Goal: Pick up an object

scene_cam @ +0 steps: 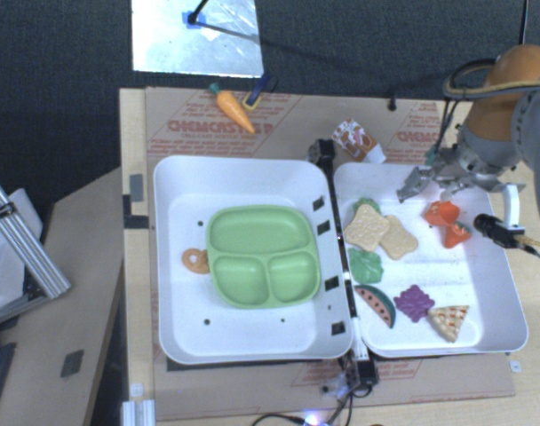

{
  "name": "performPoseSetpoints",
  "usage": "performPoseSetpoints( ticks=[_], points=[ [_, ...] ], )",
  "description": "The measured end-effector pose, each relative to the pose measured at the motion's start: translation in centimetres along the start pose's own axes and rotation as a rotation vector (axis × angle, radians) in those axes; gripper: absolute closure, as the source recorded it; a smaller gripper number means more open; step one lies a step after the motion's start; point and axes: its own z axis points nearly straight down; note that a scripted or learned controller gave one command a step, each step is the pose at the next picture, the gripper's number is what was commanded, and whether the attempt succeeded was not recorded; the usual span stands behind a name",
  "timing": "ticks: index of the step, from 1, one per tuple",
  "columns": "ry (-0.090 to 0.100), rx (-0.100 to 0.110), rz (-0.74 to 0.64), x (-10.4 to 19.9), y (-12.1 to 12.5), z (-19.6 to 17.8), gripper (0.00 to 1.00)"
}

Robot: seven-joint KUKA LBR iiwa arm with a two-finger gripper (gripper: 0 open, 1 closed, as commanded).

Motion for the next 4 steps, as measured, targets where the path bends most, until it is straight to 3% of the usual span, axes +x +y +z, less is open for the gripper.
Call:
performPoseSetpoints(
  ticks=[1,2,4],
  points=[
    [0.000,-0.002,-0.001,0.1,0.1,3.3,0.00],
    [-0.002,-0.006,-0.003,0.0,0.3,2.0,1.00],
    [0.000,-0.005,0.003,-0.4,-0.1,-8.1,1.00]
  ],
)
